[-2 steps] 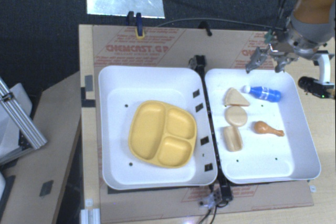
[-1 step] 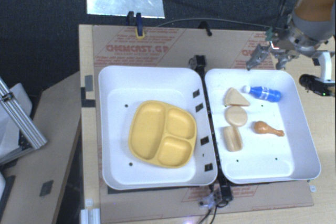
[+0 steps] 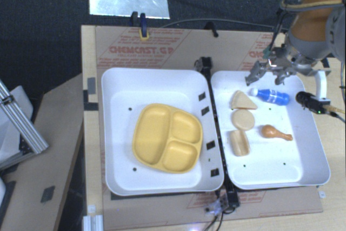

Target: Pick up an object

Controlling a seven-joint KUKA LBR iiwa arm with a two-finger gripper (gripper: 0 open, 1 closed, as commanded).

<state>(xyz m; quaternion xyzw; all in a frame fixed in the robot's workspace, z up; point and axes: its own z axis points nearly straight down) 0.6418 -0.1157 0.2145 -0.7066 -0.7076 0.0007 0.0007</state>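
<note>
A: What do you see in the right bin [image 3: 311, 167]?
B: You have a blue bottle [image 3: 272, 96] lying flat near the back, beside a tan wedge [image 3: 243, 100], a round piece [image 3: 243, 119], a loaf [image 3: 239, 143] and a drumstick [image 3: 276, 133].
A: And the gripper [image 3: 264, 74]?
B: It hangs just above the bottle, fingers spread, gripping nothing.

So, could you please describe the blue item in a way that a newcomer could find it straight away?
Start at the right-hand white bin of the two. Along its far side, just below the pincer, lies a small blue bottle on its side, with a white cap end. Its neighbours, the wedge, round piece, oblong piece and drumstick-like toy, are all tan or orange-brown.
</note>
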